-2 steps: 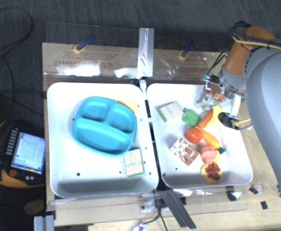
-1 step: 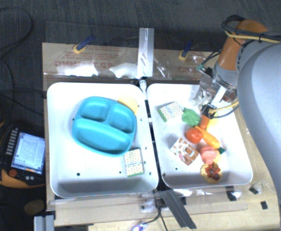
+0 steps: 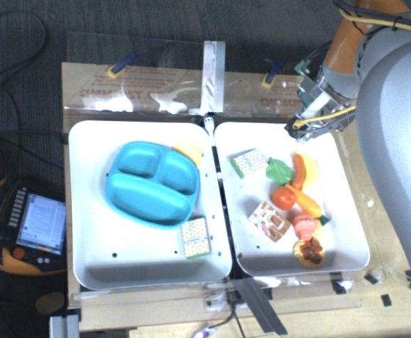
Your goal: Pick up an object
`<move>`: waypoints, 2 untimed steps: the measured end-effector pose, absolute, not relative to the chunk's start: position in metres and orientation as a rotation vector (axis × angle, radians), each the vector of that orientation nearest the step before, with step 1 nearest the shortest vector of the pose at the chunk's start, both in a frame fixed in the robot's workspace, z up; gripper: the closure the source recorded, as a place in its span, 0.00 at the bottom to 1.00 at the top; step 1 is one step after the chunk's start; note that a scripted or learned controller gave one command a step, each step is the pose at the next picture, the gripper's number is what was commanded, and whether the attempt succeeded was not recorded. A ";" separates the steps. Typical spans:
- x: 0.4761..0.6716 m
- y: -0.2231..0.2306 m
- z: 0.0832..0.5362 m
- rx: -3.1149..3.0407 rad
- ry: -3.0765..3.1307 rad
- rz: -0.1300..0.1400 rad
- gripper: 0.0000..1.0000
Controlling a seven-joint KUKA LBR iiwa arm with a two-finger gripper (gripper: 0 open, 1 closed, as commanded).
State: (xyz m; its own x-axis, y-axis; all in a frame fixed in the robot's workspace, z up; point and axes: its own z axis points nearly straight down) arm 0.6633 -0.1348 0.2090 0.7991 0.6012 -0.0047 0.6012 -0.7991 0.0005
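My gripper hangs over the far edge of the right bin, near its back right corner and apart from the objects. Below it in that bin lie a small green-and-white box, a green leafy toy, a yellow-orange banana-like piece, a red tomato and an orange carrot. Closer to the front are a red-and-white patterned box, a pink piece and a dark red and yellow toy.
The left bin holds a blue divided plate, a yellow piece behind it and a small pale box at the front right. A clear sheet with clamps lies behind the bins. Handheld devices sit at the left.
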 end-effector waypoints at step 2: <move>0.572 -0.170 0.211 3.051 0.744 -0.009 1.00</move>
